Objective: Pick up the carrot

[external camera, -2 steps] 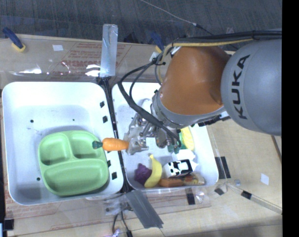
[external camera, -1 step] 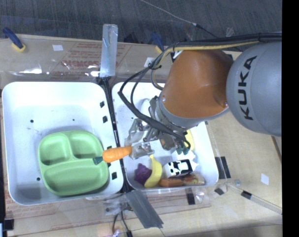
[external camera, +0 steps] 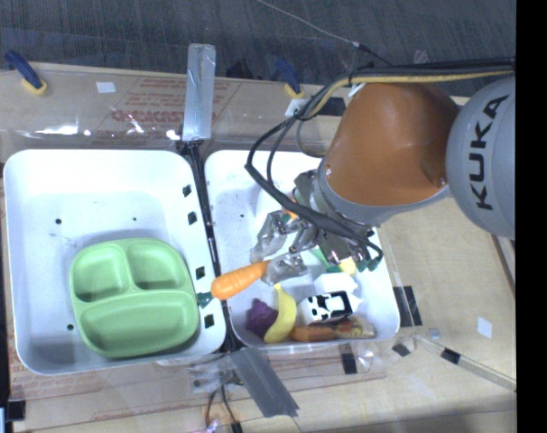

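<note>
Arm (external camera: 409,142) comes in from right of view, orange band sitting over the right bin (external camera: 228,179). Gripper (external camera: 287,255) is low over the middle of that bin, metal fingers (external camera: 275,233) pointing toward the divider between the two bins.

Carrot (external camera: 237,280): orange, lying tilted, thick end toward the gripper, narrow end w/ green top (external camera: 204,299) reaching over the shared rim between bins, approx at the left edge of right bin. Thick end sits right at the fingertips; looks to be pinched there, gripper clenched on the carrot end. Contact is partly masked by the gripper body, so only the near end of the grasp is seen. Can't tell whether carrot is lifted or resting on the rim.

Other items, right bin, near-side corner below gripper: banana (external camera: 283,318), yellow, curved, upright-ish; purple item (external camera: 258,315) touching banana on its left; black-and-white toy (external camera: 329,307) just right of banana; a reddish-orange long item (external camera: 328,333) along the near wall, type unclear. Small yellow-green bit (external camera: 346,264) beside gripper, partly hidden.

Left bin (external camera: 39,179): green divided plate (external camera: 134,296), three compartments, in the near half. Plate well apart from gripper, near carrot's green top but w/ bin rim between.

Black cables (external camera: 273,142) loop from arm over far part of right bin.
</note>
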`<state>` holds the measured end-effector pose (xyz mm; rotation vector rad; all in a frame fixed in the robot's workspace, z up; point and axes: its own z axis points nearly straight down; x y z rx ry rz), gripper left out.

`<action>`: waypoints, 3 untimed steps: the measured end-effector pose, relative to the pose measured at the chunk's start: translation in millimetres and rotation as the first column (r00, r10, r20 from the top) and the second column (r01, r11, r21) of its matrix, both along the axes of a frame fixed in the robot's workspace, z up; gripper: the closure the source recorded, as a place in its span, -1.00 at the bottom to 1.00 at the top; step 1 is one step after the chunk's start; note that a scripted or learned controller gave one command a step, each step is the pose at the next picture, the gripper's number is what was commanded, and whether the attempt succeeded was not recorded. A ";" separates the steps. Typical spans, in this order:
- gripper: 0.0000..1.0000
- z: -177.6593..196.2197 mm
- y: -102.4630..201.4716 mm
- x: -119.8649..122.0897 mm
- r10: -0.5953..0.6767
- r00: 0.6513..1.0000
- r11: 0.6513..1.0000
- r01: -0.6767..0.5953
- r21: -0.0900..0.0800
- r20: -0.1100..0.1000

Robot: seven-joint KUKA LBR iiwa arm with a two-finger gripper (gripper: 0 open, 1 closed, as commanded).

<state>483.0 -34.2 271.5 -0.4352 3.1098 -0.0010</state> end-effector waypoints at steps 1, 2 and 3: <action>1.00 -67.3 -26.4 -0.3 -0.096 0.995 0.995 0.096 0.000 -0.005; -1.00 -65.9 -26.1 0.4 -0.096 0.995 0.995 0.096 0.001 -0.002; -1.00 -149.3 -58.4 12.3 -0.067 0.998 0.998 0.067 0.002 -0.010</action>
